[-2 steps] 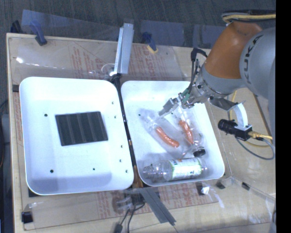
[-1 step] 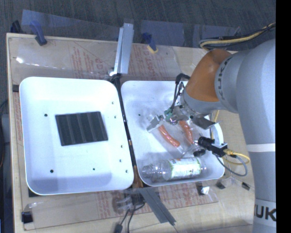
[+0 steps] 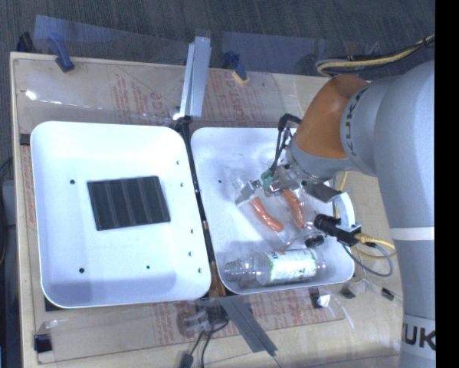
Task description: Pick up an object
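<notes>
I look down at a slant on a wooden bench (image 3: 99,90) that carries two shallow white bins side by side. The left bin (image 3: 60,267) holds a dark ribbed rectangular mat (image 3: 129,202) lying flat near its middle, a little tilted. The right bin (image 3: 214,159) is the busy one. My arm (image 3: 398,144), grey with an orange band (image 3: 325,125) above the wrist, comes in from the right and bends down over this bin. The gripper (image 3: 273,181) sits low over the middle of the right bin, near its upper part, and I cannot tell how it is set, because the wrist covers much of it. Just below and beside it lie two orange carrot-like pieces (image 3: 266,215) inside what looks like a clear plastic bag (image 3: 240,186), one piece slanting toward the lower right, the other closer to the arm. I cannot tell whether the gripper touches them. Along the near wall of the right bin lies a clear bottle (image 3: 279,268) on its side, with a pale label and its cap end pointing left. It rests well apart from the gripper. A yellow cable (image 3: 375,244) loops beside the arm at the right rim of the bin. A metal bar (image 3: 195,75) stands between the bins at the far edge.
</notes>
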`<action>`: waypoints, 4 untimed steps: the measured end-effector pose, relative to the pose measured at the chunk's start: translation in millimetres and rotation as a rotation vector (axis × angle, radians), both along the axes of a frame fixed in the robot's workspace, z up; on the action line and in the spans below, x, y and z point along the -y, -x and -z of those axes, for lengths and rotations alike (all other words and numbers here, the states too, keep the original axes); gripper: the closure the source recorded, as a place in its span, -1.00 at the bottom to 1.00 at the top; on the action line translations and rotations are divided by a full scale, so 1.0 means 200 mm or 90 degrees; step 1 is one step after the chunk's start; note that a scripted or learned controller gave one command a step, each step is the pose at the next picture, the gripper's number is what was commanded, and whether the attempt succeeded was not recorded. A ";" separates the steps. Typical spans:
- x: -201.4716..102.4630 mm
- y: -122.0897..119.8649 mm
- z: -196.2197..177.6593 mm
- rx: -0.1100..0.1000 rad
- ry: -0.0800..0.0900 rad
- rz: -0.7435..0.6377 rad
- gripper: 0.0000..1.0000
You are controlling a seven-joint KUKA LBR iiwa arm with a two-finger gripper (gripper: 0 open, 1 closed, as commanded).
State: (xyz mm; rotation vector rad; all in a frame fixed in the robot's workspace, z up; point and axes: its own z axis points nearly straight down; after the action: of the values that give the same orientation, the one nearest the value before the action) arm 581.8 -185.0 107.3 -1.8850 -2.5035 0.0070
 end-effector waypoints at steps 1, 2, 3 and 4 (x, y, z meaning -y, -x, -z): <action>0.00 0.00 0.00 0.000 0.000 0.000 -1.00; 0.01 0.02 0.07 0.006 0.001 -0.011 -1.00; 0.01 0.02 0.07 0.006 0.001 -0.010 -1.00; 0.00 0.00 0.02 0.006 0.000 -0.014 1.00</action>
State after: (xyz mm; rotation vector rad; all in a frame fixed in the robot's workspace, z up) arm 581.0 -185.1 103.0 -1.8624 -2.5298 -0.0008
